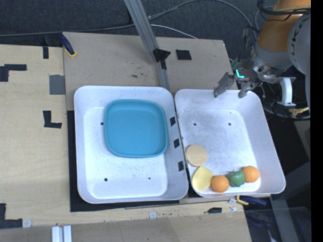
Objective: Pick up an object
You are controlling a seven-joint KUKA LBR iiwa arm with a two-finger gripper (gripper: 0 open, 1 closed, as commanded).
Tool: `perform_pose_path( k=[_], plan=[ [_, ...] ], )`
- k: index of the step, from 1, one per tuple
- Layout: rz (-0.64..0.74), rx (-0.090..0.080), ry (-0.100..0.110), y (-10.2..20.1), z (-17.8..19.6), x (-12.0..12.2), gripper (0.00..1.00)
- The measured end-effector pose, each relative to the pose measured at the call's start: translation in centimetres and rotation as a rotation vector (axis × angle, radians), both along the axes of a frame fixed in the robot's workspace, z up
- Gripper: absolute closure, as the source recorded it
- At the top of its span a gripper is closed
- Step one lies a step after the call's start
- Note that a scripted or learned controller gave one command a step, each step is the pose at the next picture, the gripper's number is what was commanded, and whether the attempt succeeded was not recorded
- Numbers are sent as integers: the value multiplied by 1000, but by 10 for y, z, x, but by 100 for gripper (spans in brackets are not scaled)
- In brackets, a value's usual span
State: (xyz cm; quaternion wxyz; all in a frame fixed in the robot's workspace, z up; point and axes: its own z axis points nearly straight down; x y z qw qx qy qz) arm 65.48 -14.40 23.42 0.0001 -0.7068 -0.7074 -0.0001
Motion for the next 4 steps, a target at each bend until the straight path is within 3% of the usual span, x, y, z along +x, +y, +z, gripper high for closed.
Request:
perform_pose_path(
  k=[1, 4],
  plan=[
    [0, 0, 0, 0, 0, 0, 0],
    [0, 0, 5, -6, -142, -3, 0]
  ],
)
